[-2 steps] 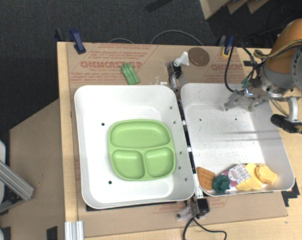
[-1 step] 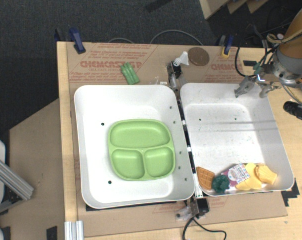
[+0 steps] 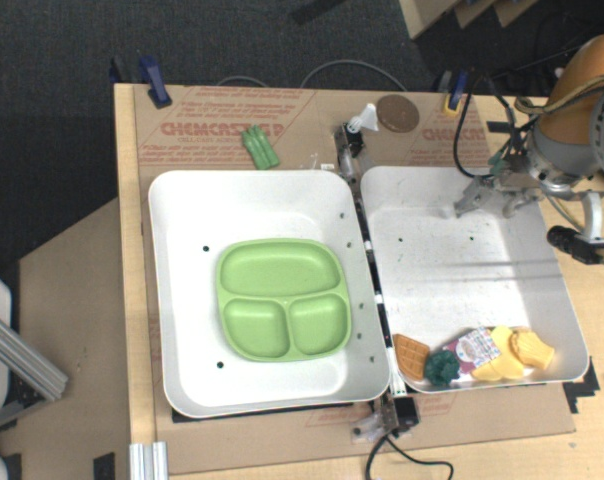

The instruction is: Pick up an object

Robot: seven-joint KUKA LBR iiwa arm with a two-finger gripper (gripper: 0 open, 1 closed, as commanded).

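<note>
Reaching in from three o'clock, the grey KUKA arm [image 3: 582, 118] with its orange band hung over the upper right corner of the right bin [image 3: 452, 268]. Its gripper [image 3: 492, 196] sat near the bin's back wall, at about one o'clock from that bin's middle. Two grey fingers [image 3: 469, 200] splayed downward and stood apart, with nothing visible between them; how wide the gap was could not be judged exactly.

Objects for picking lay in a cluster along the right bin's front edge, at about six o'clock from its centre and well apart from the gripper. From left to right the cluster held a tan waffle-like piece [image 3: 411, 356], a dark green broccoli-like toy [image 3: 443, 368], a small white and pink item [image 3: 476, 347], and yellow toy food pieces [image 3: 517, 354], all touching or just beside one another.

In the left bin [image 3: 182, 268] a green divided tray [image 3: 283, 299] with three compartments rested near the middle. On the bench behind the bins, at twelve o'clock from the left bin, lay a small green item [image 3: 260, 148], and a brown disc [image 3: 398, 114] sat behind the seam between the bins.
</note>
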